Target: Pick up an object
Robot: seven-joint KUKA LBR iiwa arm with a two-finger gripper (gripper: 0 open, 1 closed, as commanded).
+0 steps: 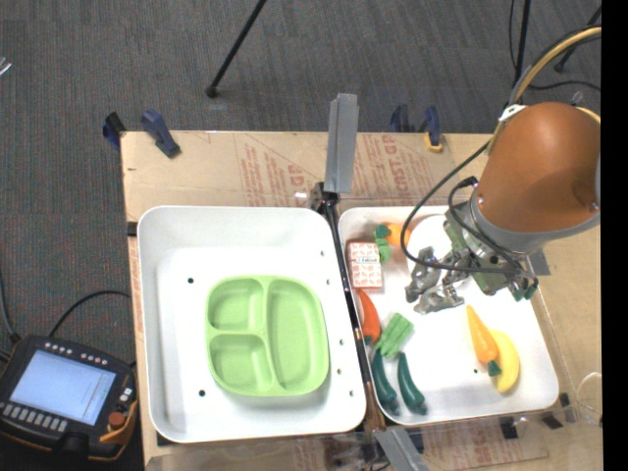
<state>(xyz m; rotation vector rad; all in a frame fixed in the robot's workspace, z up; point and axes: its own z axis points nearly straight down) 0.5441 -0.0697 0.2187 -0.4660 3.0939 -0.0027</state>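
Since the hand sits over the right bin, going left to right:

left bin (157,263): just a green divided plate (267,336)
green toys (395,334): just down-left of the hand, closest grab I'd say
hand (435,287): hovering low, nothing in it, can't tell the finger gap
carrot (481,335): lower right, long axis runs up-down
room: bin floor looks flat, fairly open

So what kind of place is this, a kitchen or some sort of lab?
Most likely a robotics lab. The two white bins sit on a cardboard-covered bench held by clamps, a control pendant lies on the carpet, and the food in the right bin looks like toys.
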